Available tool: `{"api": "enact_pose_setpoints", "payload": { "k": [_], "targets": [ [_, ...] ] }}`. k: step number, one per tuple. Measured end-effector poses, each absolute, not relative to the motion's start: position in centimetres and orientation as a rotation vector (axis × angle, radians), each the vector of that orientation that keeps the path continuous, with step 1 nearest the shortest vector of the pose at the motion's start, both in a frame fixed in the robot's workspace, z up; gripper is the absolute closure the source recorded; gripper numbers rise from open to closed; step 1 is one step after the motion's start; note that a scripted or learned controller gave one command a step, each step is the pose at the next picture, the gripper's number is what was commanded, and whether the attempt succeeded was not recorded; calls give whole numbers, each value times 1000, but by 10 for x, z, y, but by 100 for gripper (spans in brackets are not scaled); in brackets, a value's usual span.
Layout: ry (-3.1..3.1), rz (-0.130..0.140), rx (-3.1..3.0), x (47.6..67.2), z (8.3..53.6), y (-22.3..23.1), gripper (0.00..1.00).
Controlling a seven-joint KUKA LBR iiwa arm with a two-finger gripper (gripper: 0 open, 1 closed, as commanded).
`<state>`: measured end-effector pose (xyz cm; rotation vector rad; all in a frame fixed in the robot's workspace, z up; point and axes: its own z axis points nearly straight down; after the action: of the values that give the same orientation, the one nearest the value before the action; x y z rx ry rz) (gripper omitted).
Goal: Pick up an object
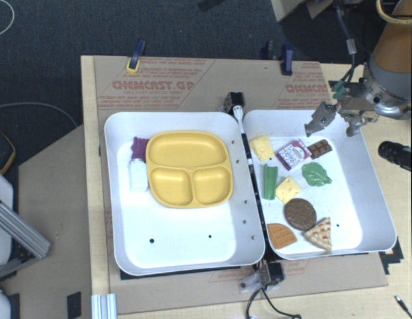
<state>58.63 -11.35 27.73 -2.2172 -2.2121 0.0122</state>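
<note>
My gripper (334,125) hangs over the far edge of the right bin (373,178), open with nothing between its fingers. Just below it lie a small brown chocolate bar (319,149) and a maroon packet (292,154). Further toward the front are a green leafy piece (315,174), a yellow cheese block (262,147), a green stick (270,181), a yellow wedge (288,189), a round brown cookie (300,213), a tan cracker (280,235) and a pizza slice (319,234).
The left bin (179,244) holds a yellow divided plate (189,167), with a purple item (138,147) and a white bottle (138,174) by its left side. Blue clamps (286,58) sit on the board's far edge.
</note>
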Motion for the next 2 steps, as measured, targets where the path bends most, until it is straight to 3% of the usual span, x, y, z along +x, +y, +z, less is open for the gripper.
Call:
{"api": "enact_pose_setpoints", "payload": {
  "k": [1, 2],
  "targets": [
    [-2222, 0, -2222, 588, 284, -113, 0],
    [-2216, 6, -2219, 593, 233, -122, 0]
  ]
}}
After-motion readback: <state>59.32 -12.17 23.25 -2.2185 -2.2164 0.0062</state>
